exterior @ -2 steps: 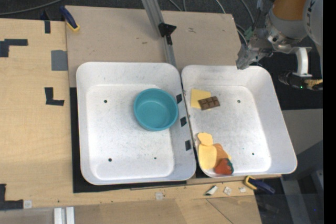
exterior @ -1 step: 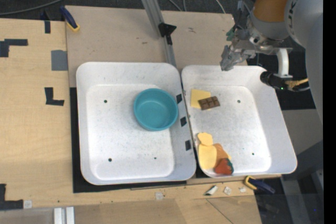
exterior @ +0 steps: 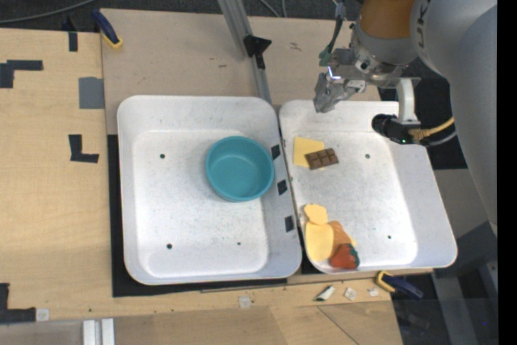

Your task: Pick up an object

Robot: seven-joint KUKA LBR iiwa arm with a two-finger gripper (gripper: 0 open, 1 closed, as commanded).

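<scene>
**Currently: jaws above right bin, far edge**

Yellow block [exterior: 305, 149] with brown bar [exterior: 322, 159] on top, lying near right bin's [exterior: 404, 198] left wall. Yellow, orange and red pieces [exterior: 331, 242] heaped at near-left corner. Teal bowl [exterior: 238, 167] centred in left bin [exterior: 161, 198]. Gripper [exterior: 327, 99] over far rim, apart from all objects; jaws state: cannot tell. Right bin's centre open.

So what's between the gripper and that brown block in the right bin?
Bare white bin floor, in the camera view. The gripper hangs over the right bin's far rim; the brown block lies on a yellow piece nearer the camera.
</scene>
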